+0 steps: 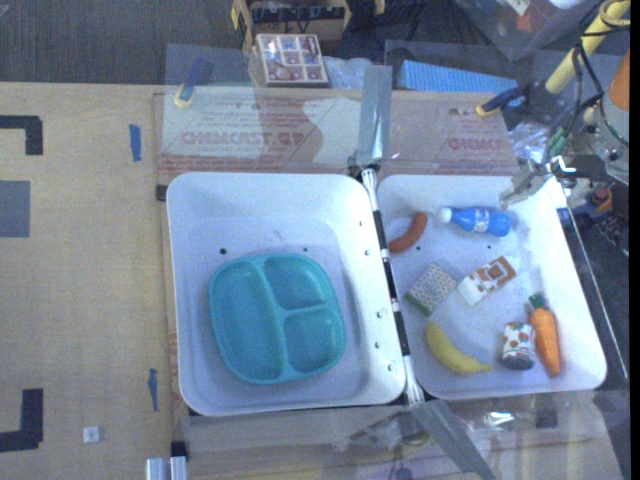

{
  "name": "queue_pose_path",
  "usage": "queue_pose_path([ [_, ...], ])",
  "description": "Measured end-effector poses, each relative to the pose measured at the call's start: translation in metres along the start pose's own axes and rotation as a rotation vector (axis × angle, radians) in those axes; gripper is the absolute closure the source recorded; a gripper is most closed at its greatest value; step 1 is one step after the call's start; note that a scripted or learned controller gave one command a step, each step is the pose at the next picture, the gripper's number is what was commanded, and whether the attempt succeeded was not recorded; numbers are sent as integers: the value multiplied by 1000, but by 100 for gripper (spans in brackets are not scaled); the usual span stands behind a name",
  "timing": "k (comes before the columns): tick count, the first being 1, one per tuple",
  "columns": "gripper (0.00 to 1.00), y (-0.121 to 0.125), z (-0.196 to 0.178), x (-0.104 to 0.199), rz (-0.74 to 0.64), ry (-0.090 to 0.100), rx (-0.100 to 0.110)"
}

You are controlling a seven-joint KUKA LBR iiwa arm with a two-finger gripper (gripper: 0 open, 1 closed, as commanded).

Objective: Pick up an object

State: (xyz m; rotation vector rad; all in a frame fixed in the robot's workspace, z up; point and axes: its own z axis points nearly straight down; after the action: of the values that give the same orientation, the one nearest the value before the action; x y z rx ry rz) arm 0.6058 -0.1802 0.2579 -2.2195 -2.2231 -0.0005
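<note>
The right bin (585,298) holds several small items: a blue bottle (478,220) lying on its side, a reddish sausage (407,233), a green-and-white patterned packet (432,287), a white-and-brown carton (487,279), a banana (455,351), a small can (517,346) and a carrot (545,338). My gripper (527,181) hangs over the bin's far right corner, above and to the right of the blue bottle and apart from it. Nothing hangs from the gripper.
The left bin (200,208) holds a teal divided plate (278,316). Behind the bins lie clear plastic sheets, a cardboard box (290,8) and a small patterned box (291,58). Cables and clutter crowd the far right around the arm (600,118).
</note>
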Motion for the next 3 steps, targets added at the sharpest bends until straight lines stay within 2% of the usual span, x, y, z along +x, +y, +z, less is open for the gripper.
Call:
queue_pose_path([
  [1,0,-7,163,-11,-37,-1,-2],
  [2,0,-43,169,-6,-173,-1,-8],
  [3,100,-42,159,-7,-170,-3,-13],
])
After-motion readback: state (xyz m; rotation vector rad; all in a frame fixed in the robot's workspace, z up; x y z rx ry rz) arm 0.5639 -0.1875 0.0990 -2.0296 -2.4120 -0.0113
